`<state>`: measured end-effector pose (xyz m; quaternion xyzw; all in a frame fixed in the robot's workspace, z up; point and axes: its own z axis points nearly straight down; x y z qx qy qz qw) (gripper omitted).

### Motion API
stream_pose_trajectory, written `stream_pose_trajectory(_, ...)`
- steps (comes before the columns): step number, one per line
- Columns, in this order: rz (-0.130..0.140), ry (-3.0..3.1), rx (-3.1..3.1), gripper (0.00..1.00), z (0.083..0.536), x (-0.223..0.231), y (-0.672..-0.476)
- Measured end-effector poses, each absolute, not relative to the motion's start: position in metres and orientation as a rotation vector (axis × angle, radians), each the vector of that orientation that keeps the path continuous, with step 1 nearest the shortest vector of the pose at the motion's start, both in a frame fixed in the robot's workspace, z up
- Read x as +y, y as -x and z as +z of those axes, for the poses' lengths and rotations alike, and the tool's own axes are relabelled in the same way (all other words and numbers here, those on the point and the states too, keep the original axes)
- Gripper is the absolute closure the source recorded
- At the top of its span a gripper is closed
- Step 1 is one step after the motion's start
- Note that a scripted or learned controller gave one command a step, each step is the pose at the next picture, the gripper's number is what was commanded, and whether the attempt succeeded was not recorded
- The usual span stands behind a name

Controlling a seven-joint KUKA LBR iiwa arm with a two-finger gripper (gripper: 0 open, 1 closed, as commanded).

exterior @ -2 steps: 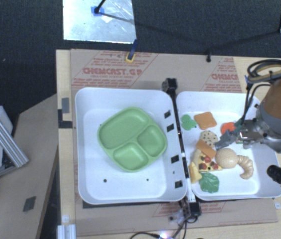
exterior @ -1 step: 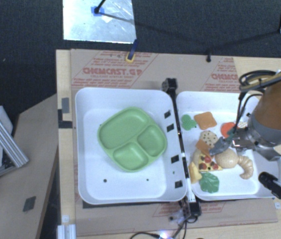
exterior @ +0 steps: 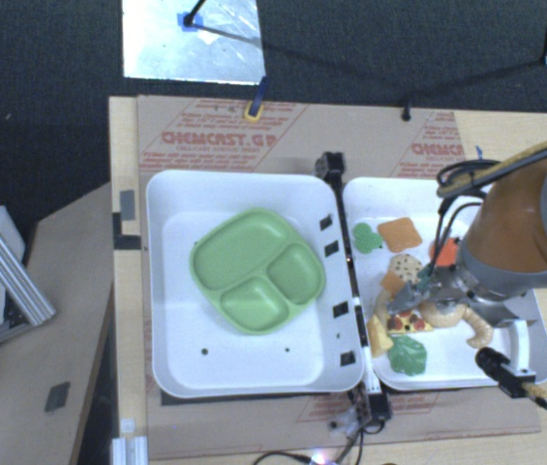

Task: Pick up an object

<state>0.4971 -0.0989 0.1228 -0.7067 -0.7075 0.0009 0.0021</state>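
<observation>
My gripper is low in the right bin, over a cluster of toy foods. Directly around it lie a speckled tan cracker, a pizza slice and a pale yellow banana piece. A tan curved pastry lies just to its right, partly under the wrist. Further up are an orange slab and a small green piece. Near the front wall of the bin sits a green broccoli. The arm's body hides a red-orange item in part.
The left bin holds a green divided plate. A black divider with clips runs between the bins. Cables loop above the orange-banded arm. A shiny sheet lies beyond the bench.
</observation>
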Motion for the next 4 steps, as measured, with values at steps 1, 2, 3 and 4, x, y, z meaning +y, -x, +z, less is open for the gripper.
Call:
stream_pose_trajectory(1, -0.004, 2.222, -2.221, 0.0, 0.085, -0.099, -0.499)
stream_pose_trajectory(2, -0.014, 2.226, -2.229, 1.0, 0.099, -0.098, -0.502)
stream_pose_trajectory(3, -0.005, 2.221, -2.228, 1.0, 0.148, -0.1, -0.494)
stream_pose_trajectory(4, -0.007, 2.222, -2.231, 1.0, 0.204, -0.106, -0.504)
